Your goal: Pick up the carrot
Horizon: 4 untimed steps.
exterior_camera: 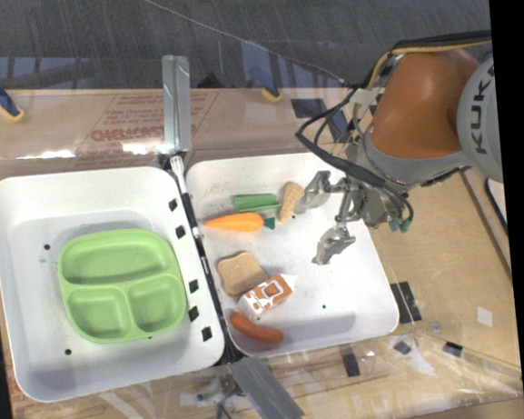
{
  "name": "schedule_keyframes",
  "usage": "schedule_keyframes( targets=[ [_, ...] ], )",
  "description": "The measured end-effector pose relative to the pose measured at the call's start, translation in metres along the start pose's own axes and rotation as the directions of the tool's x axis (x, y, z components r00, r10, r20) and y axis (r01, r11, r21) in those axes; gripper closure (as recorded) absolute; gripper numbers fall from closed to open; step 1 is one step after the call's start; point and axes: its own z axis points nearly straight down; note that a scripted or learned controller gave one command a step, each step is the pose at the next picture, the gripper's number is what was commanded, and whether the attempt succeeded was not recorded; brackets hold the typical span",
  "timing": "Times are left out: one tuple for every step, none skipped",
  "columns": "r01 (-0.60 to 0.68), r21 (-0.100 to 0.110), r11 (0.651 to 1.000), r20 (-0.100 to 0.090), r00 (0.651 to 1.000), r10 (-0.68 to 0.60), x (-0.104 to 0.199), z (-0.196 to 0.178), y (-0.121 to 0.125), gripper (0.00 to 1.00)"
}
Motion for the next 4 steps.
schedule_keyframes(
  targets=[
    [0.158,-0.004,0.987,-0.006,0.987,-0.158,-0.070,0.089,-0.004,0.00],
    [0.228,-0.003,0.974,0.000,0.974,-0.228,-0.107,0.139,0.038,0.00],
    [0.233,0.002,0.973,0.008,0.972,-0.233,-0.110,0.125,0.038,1.00],
    [0.332,0.006,0.943,0.014,0.943,-0.332,-0.111,0.030,0.096,1.00]
  ],
)
